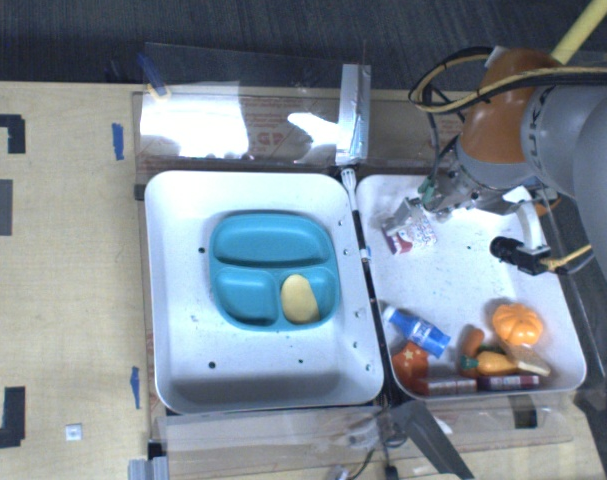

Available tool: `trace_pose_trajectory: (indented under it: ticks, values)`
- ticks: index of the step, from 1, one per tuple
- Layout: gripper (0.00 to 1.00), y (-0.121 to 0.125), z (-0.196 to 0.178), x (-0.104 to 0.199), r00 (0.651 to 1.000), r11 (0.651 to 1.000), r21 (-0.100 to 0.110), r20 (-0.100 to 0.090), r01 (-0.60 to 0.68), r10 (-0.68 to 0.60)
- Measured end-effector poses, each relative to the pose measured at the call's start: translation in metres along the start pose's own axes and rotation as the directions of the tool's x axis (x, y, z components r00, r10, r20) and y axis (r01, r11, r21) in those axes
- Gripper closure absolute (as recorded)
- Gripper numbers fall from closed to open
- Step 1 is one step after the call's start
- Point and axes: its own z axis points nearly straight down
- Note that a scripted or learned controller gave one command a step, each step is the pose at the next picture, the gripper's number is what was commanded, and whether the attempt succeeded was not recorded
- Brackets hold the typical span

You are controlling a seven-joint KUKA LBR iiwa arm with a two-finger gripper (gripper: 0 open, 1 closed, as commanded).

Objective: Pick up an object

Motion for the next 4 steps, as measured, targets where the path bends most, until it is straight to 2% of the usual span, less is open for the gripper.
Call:
trace_pose_trajectory:
  ticks: [1, 2, 3, 4]
  values:
    - [0.0, -0.009, -0.001, 0.006, 0.992, 0.992, -0.007, 0.007, 0.124, -0.124]
    - [0.0, -0.019, -0.001, 0.009, 0.99, 0.99, -0.008, 0.007, 0.144, -0.144]
    - [0.0, -0.066, -0.096, 0.034, 0.974, 0.974, 0.004, 0.001, 0.224, -0.224]
    - [0.0, -0.093, 0.007, 0.022, 0.95, 0.95, 0.009, -0.003, 0.311, -0.311]
